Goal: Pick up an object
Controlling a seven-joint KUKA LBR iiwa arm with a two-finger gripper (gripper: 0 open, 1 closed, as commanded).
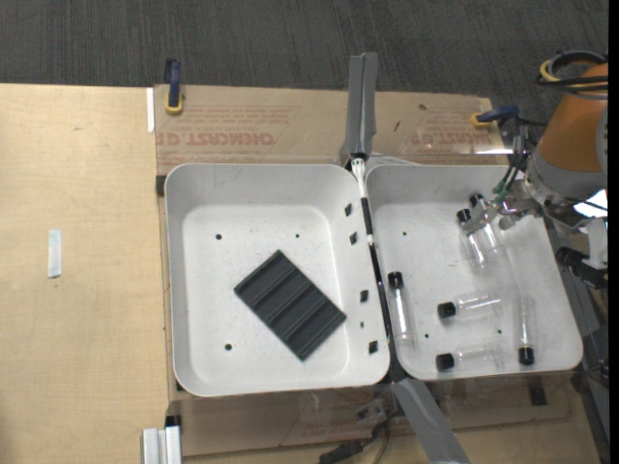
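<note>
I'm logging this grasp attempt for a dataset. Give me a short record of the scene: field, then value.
left bin: one dark ribbed block, lying diagonally near the centre
right bin: several clear tubes with black caps, lying scattered
arm: reaches in from the right, orange band above the wrist
pincer: over the right bin's far side, above a capped tube; grasp cannot be judged
bench: brown cardboard under the bins

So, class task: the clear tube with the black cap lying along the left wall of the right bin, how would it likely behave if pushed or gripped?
The clear tube lies on its side and looks round, so a sideways push would probably roll it. Its see-through wall looks smooth, perhaps slippery. It looks thin and likely light.
</note>
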